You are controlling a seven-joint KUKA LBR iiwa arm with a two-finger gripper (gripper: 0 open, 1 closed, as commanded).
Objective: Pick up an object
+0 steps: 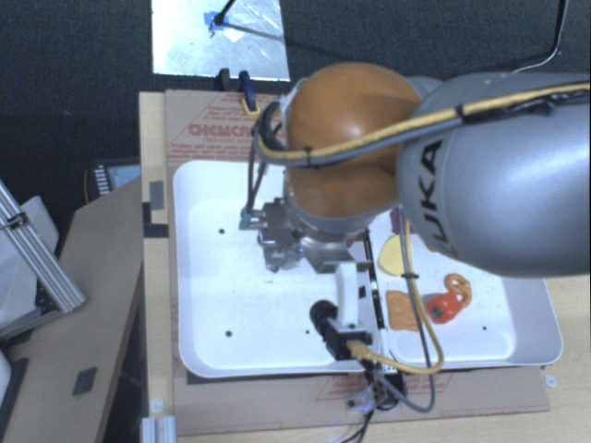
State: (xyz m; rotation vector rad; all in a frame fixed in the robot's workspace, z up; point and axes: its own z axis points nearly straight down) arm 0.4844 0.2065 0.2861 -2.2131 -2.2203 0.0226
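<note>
Before you, a pale yellow piece [391, 256] in the right bin [531, 349], an orange slab [403, 310] just below it, a red-orange toy [447, 305] beside, ringed pretzel shape [458, 287] touching.

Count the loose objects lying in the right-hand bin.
3 visible: a yellow piece near the divider, an orange block below it, and a red-orange toy to the right. The arm may hide others.

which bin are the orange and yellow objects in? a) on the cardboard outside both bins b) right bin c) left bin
b: the yellow piece, the orange slab and the red-orange object all lie in the right bin, right of the divider, partly under the arm.
</note>
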